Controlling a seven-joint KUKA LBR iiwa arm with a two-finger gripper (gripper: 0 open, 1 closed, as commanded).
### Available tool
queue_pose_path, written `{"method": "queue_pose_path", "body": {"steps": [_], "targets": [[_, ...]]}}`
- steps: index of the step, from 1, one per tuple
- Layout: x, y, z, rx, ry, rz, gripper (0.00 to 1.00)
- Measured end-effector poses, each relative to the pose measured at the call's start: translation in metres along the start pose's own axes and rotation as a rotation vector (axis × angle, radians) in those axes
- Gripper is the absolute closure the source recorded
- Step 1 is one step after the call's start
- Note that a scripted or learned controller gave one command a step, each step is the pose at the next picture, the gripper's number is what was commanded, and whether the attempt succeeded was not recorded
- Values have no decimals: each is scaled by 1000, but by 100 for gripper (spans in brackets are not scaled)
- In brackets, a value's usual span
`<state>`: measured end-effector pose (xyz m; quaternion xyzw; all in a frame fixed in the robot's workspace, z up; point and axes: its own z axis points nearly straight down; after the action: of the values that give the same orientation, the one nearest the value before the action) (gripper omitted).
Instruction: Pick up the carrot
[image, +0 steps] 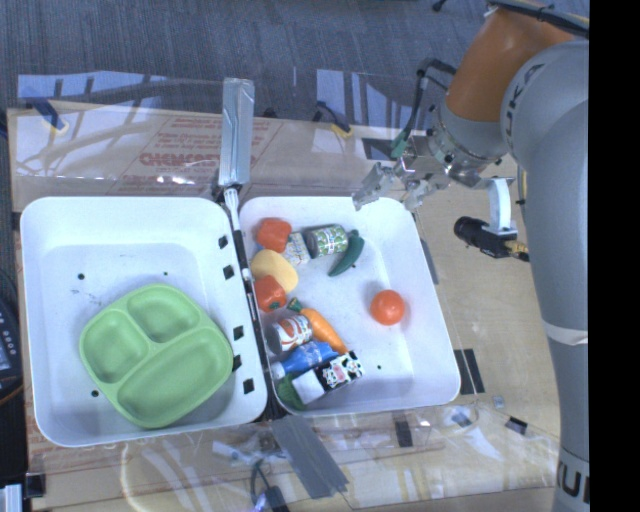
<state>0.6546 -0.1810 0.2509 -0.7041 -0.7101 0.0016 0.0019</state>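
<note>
The carrot (324, 329), orange with a green stub at its upper left end, lies slanted in the right bin (425, 345), among the items along the bin's left side. My gripper (388, 188) hangs above the right bin's far edge, well up and to the right of the carrot. Its fingers (366, 194) are spread, with nothing between them.
Around the carrot sit a red pepper (269, 293), a yellow fruit (272, 268), a can (290, 333), a blue bottle (305, 358) and a cow-print carton (340, 372). An orange ball (388, 307) lies to its right. The left bin (60, 240) holds a green divided plate (157, 354).
</note>
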Motion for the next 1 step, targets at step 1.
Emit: {"method": "queue_pose_path", "body": {"steps": [1], "targets": [[24, -51, 111, 2, 1, -208, 0]]}}
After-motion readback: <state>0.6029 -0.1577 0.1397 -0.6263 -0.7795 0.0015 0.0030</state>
